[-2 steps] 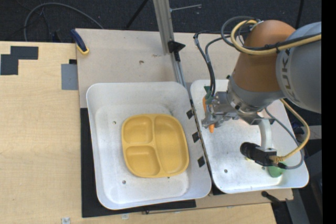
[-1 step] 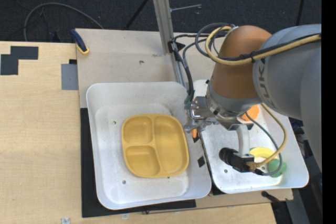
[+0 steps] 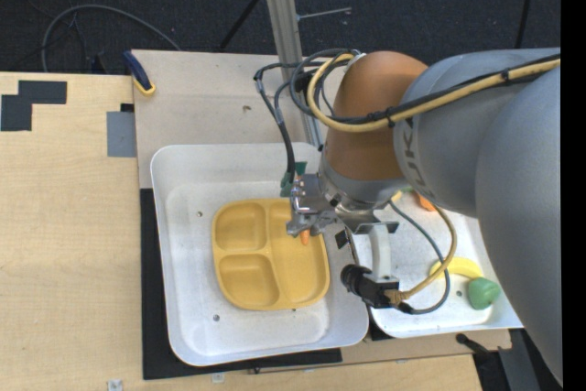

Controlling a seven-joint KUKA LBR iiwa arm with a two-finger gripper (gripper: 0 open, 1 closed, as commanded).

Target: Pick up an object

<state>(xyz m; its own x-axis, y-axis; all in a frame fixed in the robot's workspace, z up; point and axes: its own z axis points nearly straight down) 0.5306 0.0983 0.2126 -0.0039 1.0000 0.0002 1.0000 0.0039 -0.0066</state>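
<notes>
Grey and bulky, the arm [image 3: 494,151] reaches in from the right, its orange band [image 3: 375,119] above the wrist. Its gripper [image 3: 307,224] hangs over the right edge of a yellow divided tray [image 3: 265,256] lying in the left white bin [image 3: 183,288]; whether it grips anything cannot be told. A green ball [image 3: 482,292] and yellow piece [image 3: 463,268] lie in the right bin [image 3: 430,320].

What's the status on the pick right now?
Gripper low over yellow tray in left bin. Nothing seen held. Green ball, yellow piece in right bin, part-hidden by arm.
</notes>
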